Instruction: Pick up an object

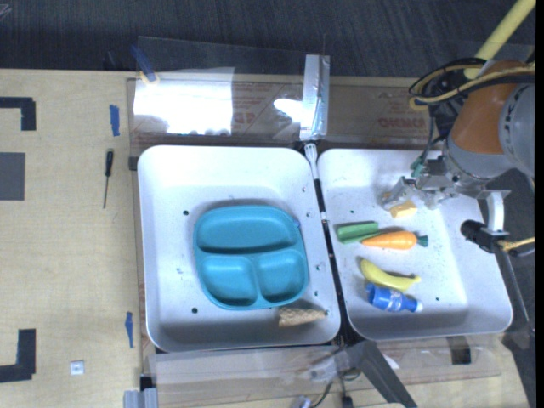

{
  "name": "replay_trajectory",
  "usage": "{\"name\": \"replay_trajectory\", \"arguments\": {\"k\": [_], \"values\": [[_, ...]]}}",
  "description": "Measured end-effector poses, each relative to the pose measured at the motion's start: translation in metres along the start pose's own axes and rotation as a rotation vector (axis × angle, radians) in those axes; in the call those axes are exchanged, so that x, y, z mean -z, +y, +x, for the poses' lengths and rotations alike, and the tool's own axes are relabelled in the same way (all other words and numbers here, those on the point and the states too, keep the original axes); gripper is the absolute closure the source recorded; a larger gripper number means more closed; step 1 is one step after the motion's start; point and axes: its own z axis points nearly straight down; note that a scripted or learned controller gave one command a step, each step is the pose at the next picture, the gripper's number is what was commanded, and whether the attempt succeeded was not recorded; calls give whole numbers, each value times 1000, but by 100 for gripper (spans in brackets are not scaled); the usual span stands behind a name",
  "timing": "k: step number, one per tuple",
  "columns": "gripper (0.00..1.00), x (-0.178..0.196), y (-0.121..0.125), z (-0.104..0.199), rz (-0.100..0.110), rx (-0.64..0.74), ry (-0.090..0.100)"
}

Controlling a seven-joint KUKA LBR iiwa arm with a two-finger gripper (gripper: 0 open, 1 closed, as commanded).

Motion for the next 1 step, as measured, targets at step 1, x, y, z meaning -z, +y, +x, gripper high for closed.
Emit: {"name": "replay_trajectory", "arguments": {"k": [1], "values": [[100, 12, 2, 0, -6, 1, -2]]}}
